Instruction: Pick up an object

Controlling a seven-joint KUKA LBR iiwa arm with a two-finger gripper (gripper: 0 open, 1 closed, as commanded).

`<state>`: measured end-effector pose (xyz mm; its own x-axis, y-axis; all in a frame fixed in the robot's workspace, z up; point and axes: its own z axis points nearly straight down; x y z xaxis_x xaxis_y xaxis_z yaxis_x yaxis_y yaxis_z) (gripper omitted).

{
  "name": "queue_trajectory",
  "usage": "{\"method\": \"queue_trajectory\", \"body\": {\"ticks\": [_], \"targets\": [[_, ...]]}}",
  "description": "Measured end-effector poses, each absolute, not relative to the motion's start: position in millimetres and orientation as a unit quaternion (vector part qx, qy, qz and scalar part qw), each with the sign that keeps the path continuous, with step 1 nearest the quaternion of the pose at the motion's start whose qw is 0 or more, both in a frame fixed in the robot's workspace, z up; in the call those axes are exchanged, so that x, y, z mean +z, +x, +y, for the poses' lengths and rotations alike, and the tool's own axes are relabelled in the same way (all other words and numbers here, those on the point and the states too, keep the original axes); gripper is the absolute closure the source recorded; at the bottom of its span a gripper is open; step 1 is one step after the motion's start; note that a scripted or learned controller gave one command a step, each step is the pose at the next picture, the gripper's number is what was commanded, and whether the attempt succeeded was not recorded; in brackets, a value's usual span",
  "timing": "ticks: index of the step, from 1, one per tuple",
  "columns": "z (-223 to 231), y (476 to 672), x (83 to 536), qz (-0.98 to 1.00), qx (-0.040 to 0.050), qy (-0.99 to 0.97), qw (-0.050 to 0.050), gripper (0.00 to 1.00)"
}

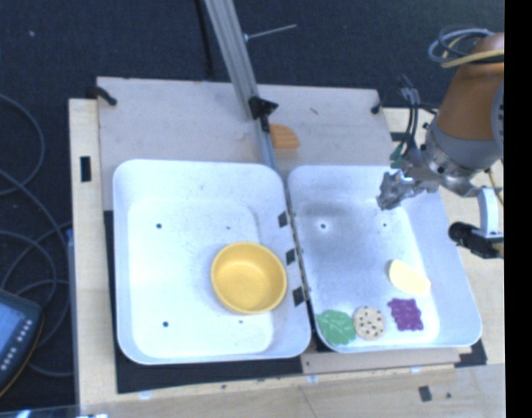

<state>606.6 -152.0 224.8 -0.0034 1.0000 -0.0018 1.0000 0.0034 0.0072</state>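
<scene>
The right bin [335,233] holds several small items near its front: a pale yellow piece [408,277], a purple piece [406,313], a speckled cookie-like disc [368,322] and a green piece [335,325]. A yellow bowl [248,278] sits in the left bin [161,233]. My gripper [391,190] hangs over the back right part of the right bin, well behind the small items. Nothing shows between its tips.
A slanted metal post [235,50] rises from the back between the bins. An orange object [284,138] lies on the bench behind the bins. Cables and a tablet [9,338] lie on the floor to the left.
</scene>
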Motion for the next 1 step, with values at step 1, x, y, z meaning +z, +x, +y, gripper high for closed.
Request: {"method": "queue_trajectory", "body": {"ticks": [1], "targets": [[-153.6,608.1,279.6,0.709,0.0020,0.706,0.004,1.00]]}}
